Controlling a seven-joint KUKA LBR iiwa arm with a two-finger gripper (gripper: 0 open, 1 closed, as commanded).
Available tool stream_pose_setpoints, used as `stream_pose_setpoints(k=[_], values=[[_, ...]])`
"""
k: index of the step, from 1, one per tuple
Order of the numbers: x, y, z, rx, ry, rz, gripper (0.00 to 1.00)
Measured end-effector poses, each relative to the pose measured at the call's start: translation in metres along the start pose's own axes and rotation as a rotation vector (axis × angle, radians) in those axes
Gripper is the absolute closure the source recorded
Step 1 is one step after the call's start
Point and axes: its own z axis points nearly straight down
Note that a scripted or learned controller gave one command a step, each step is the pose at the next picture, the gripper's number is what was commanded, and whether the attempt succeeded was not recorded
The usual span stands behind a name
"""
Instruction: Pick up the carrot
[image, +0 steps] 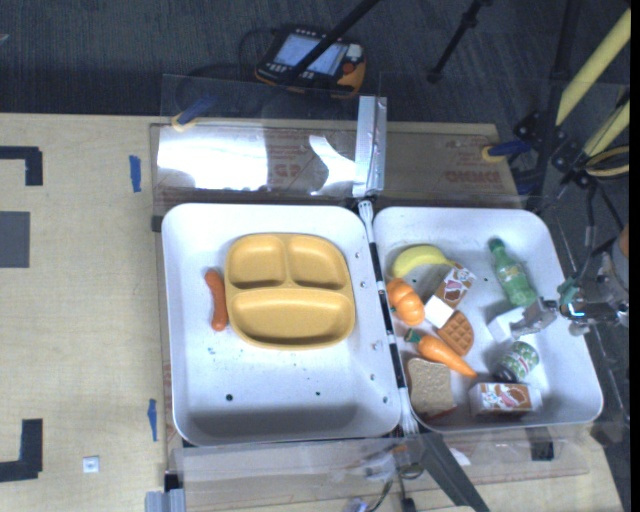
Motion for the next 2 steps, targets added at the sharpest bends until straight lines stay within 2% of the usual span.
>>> stream_pose_setpoints(k=[1,2], values=[[0.052,-0.001,0.077,-0.027,-0.007,0.224,0.0],[0.085,0.013,0.086,-0.076,-0.023,0.056,0.0]])
